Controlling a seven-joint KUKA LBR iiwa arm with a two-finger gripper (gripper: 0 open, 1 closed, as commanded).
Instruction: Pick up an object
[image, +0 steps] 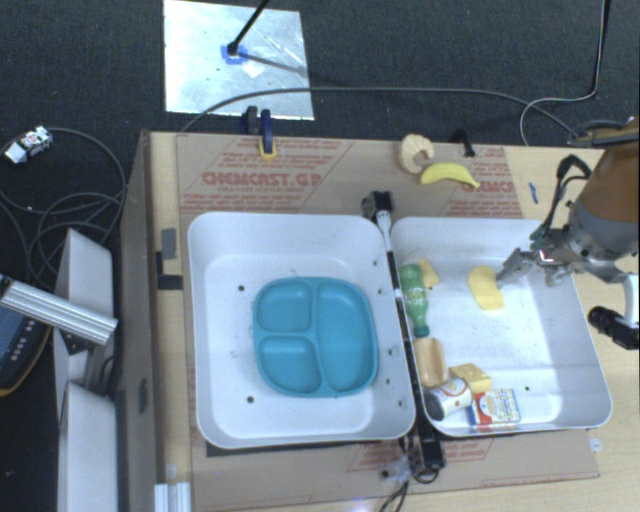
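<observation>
Bench bins: left (215, 250) holds blue tray (314, 335); right (570, 360), toys.

Dark carpet floor (80, 70) — crossed by cables (60, 215) — surrounds a cardboard-topped bench (300, 170).

Even, fairly bright overhead light washes the 2 white bins (300, 240) almost to overexposure, with soft, short shadows. Glare flares on the foil sheet (240, 60) far up-left of the gripper (520, 262). Focus is slightly soft throughout; the dark floor looks grainy.
</observation>
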